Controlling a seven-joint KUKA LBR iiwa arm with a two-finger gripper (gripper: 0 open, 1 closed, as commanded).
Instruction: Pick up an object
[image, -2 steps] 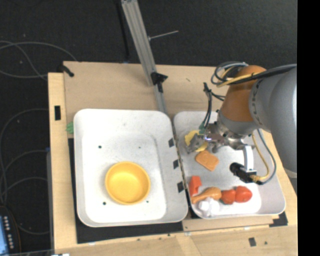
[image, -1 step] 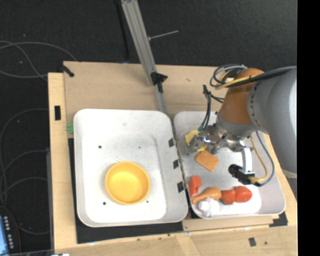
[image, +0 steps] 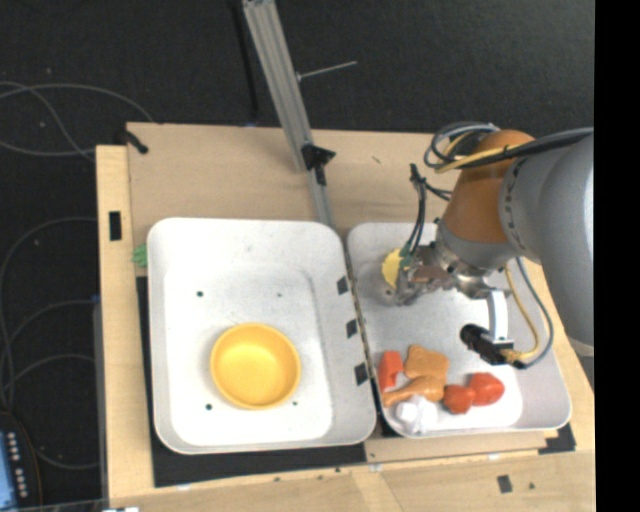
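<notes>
Dark floor surrounds a tan tabletop (image: 220, 175) bearing two white bins. At frame right, the gripper (image: 405, 285) hovers beside a yellow object (image: 391, 266) in the right bin (image: 545, 400); whether its jaws are wide or narrow cannot be told. A yellow bowl (image: 255, 365) sits in the left bin (image: 230, 250).

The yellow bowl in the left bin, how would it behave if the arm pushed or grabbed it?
The yellow bowl sits upright on a flat floor, so a push would probably slide it, not roll it. It looks like thin plastic, likely light. Its smooth rounded rim might slip from a pinch.

Two white bins (image: 180, 300) – one yellow bowl (image: 255, 365), one yellow piece (image: 391, 267), several orange-red items (image: 440, 385).
</notes>
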